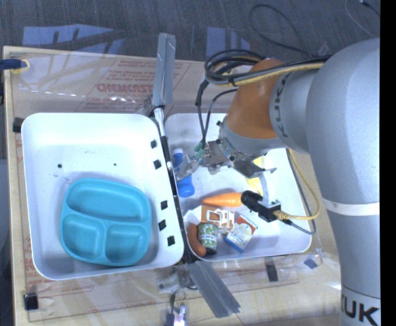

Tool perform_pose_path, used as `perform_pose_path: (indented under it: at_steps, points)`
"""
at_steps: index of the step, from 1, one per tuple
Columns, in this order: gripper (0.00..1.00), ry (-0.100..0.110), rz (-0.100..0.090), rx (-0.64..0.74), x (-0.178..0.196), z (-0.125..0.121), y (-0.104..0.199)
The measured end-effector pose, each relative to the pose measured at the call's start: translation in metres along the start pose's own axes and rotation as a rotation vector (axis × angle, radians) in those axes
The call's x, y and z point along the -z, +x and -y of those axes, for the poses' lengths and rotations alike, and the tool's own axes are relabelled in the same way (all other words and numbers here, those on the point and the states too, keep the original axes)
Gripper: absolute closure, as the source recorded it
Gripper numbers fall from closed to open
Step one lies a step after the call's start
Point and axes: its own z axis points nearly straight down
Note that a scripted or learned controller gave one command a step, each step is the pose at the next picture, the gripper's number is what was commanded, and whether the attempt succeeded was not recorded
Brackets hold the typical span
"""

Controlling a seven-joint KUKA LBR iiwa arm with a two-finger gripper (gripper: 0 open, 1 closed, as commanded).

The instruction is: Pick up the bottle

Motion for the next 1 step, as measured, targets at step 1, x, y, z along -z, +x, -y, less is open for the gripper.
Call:
perform_pose_path:
  at_steps: [1]
  points:
    - [0.00,-0.005,0.000,0.173,-0.0035,-0.0076,-0.0101]
